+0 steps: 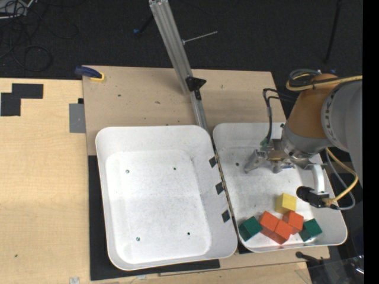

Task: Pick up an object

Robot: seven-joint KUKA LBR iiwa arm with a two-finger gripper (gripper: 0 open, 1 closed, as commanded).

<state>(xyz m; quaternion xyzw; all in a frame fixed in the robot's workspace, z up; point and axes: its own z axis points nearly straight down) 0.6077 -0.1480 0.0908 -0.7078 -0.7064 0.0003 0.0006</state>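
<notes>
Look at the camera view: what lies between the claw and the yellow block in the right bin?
Nothing but bare white bin floor lies between the claw and the yellow block in the camera view.

Tool (267, 160) over right bin (237, 138), coloured blocks (281, 220) at its near corner

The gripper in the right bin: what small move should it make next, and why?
Probably it should travel toward the near corner of the right bin and stop above the yellow block. The gripper hangs over bare floor in the middle of that bin, while the orange blocks and green blocks crowd together; the yellow one stands most apart.
</notes>
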